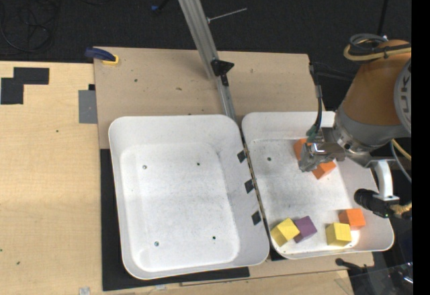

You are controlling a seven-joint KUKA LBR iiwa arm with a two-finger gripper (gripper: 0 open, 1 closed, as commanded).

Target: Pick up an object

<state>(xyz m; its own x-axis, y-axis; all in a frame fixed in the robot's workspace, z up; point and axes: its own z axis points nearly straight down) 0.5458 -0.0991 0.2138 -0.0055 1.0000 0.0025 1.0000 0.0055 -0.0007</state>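
My gripper (pixel 313 154) is low over the upper middle of the right bin (pixel 282 136), directly on top of an orange block (pixel 324 169) whose edges peek out on its left and lower right. Whether the block sits between the fingers is hidden by the gripper body. Along the bin's front lie a yellow block (pixel 285 230), a purple block (pixel 306 226), a second yellow block (pixel 338 234) and a smaller orange block (pixel 353 218).
The left bin (pixel 134 136) lies beside the right one, with black clips (pixel 249 185) along the shared rim. A slanted aluminium rail (pixel 199 25) rises behind the bins. The arm's orange and grey body (pixel 376 99) fills the right side.
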